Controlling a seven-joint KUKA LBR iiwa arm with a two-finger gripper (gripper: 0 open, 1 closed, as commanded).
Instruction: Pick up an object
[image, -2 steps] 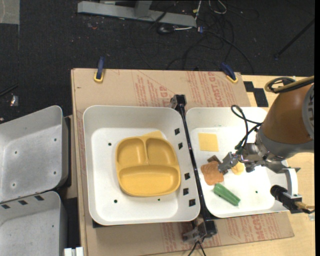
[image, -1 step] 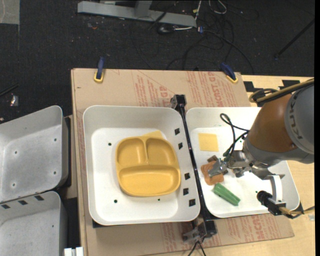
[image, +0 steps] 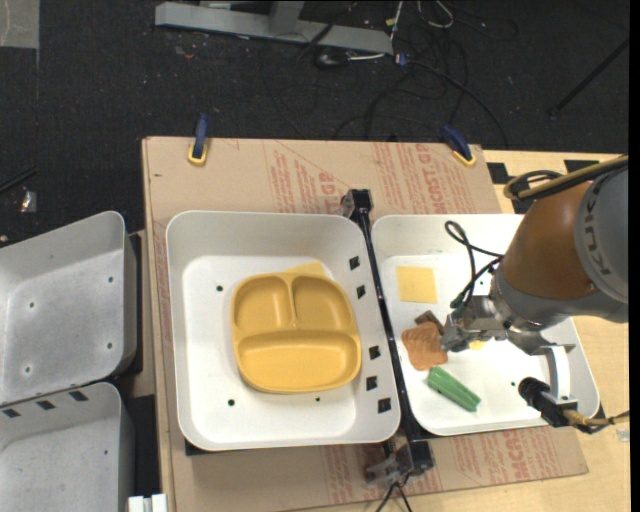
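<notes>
Camera view: jaws (image: 452, 337), state I cannot tell, sit just right of the brown piece (image: 424, 347), touching its edge

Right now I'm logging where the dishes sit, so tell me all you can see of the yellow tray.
The yellow tray lies flat in the left bin, right side up. It looks like smooth moulded plastic, rounded at the corners, with three compartments: two small ones on the far side and one wide one on the near side, divided by raised ridges. A pale yellow flat edge peeks out beyond its far right corner. It rests on the bin floor, clear of the walls.
</notes>
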